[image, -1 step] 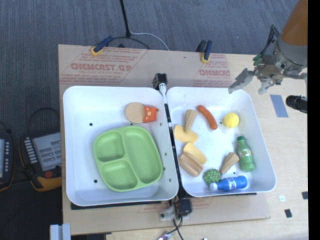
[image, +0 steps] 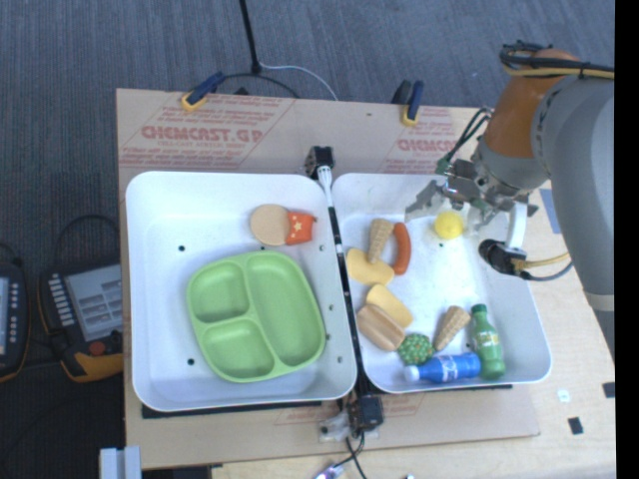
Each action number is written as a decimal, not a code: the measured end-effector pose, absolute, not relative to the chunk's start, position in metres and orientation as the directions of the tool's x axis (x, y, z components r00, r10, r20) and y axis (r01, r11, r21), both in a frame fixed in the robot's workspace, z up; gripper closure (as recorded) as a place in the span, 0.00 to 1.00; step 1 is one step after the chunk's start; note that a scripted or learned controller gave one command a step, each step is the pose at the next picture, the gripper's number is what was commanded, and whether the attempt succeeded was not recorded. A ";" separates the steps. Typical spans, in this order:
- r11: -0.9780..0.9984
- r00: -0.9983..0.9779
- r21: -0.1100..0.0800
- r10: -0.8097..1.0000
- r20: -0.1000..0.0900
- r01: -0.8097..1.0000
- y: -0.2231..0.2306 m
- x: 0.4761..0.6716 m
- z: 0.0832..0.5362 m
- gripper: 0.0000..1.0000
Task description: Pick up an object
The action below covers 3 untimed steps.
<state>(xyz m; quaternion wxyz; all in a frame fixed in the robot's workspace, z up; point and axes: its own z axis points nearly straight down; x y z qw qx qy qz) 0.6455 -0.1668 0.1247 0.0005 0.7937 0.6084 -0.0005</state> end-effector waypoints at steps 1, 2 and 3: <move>-0.251 0.251 0.011 0.968 -0.006 0.968 -0.120 0.621 0.090 0.00; -0.251 0.251 0.016 0.968 -0.004 0.968 -0.120 0.623 0.102 1.00; -0.271 0.271 0.002 0.963 -0.001 0.963 -0.105 0.595 0.220 1.00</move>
